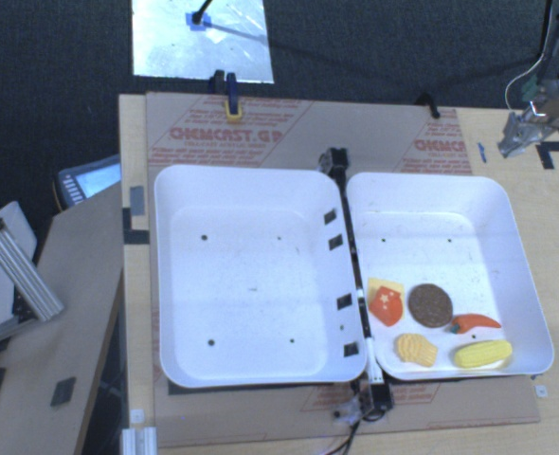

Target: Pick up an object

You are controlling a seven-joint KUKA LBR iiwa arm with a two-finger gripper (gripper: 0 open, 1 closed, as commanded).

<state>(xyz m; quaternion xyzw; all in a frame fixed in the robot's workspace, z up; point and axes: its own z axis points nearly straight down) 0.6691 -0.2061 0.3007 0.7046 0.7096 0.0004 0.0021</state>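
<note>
down at the near edge of the right-hand shallow white plastic bin sits a little cluster of toy food: a yellow plastic corn cob, a ridged pale-yellow toy snack piece, a slim red toy chili pepper, a flat round brown disc like a toy cookie or patty, and a yellow-and-red toy wedge. all of it looks light, stiff and smooth, so slippery under a pinch rather than fragile. the corn cob looks the easiest pick, taken across its short width at the middle; the brown disc lies flat and offers little edge. the pieces lie close together, so fingers may nudge neighbours. up at the far right, the end effector hangs over the bench beyond the bin, well apart from the toys, carrying nothing; how far open it is i cannot tell. the left-hand white bin lies alongside.
</note>
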